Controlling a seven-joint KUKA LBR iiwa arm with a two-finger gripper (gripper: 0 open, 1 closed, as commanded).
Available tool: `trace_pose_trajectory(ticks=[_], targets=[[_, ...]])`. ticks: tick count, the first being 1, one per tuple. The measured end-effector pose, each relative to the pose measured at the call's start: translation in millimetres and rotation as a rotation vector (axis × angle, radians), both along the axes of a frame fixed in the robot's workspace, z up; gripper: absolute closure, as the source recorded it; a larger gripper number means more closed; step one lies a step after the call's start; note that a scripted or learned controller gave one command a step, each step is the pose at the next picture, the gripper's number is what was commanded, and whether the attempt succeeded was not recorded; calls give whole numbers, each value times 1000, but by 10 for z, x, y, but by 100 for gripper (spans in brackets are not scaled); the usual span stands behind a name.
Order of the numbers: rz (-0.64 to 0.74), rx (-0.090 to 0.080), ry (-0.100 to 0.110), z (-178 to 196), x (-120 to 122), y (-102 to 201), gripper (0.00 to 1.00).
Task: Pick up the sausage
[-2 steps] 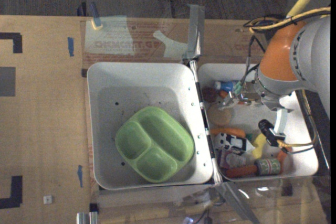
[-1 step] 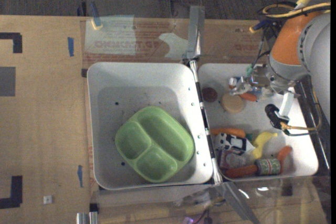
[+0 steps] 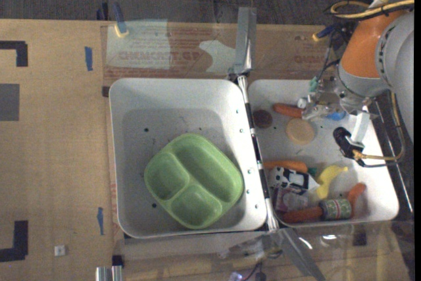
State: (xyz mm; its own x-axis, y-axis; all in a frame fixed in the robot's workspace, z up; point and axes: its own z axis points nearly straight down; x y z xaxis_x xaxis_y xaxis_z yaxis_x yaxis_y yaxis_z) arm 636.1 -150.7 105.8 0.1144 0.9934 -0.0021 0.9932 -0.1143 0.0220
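An orange-red sausage (image 3: 287,110) lies near the back of the right bin (image 3: 388,204), pointing left to right. My gripper (image 3: 314,106) hangs low over the bin just at the sausage's right end, below the orange band of the arm (image 3: 358,52). The wrist hides the spot where gripper and sausage meet, so I cannot tell whether they touch. Two more reddish sausage-like pieces lie at the bin's front, one (image 3: 301,214) at the front edge and one (image 3: 356,192) at the right.
Around the gripper lie a brown round piece (image 3: 262,118) and a tan disc (image 3: 301,132). Further forward are a carrot (image 3: 284,166), a yellow banana (image 3: 331,176), a black-and-white toy (image 3: 289,178) and a can (image 3: 337,208). A green divided plate (image 3: 193,179) sits in the left bin (image 3: 125,102).
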Motion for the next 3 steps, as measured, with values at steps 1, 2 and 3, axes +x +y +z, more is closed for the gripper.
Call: trace_pose_trajectory(ticks=[1,2,3], targets=[[1,1,1,-2,1,11,0],[31,1,19,-200,99,426,0],[35,0,15,-83,115,443,100]])
